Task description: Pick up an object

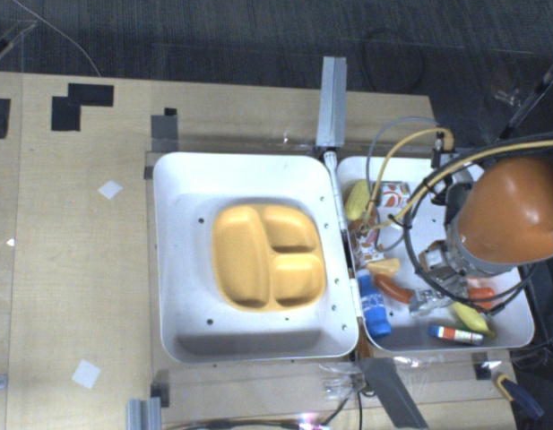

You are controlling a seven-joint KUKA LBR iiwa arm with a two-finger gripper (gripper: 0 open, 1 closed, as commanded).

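Camera view | left bin (182,240) holds a yellow divided tray (265,256) | right bin (518,325) holds clutter: blue bottle (372,305) upright-ish, marker (455,333) lying left-right, banana (357,201) | arm (509,209) over right bin; jaws hidden, cannot tell

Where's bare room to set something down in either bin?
Left bin: bare white floor all round the yellow compartment tray, widest along the near wall and the left wall. Right bin: crowded, with the blue bottle, banana, marker and the arm over its middle.
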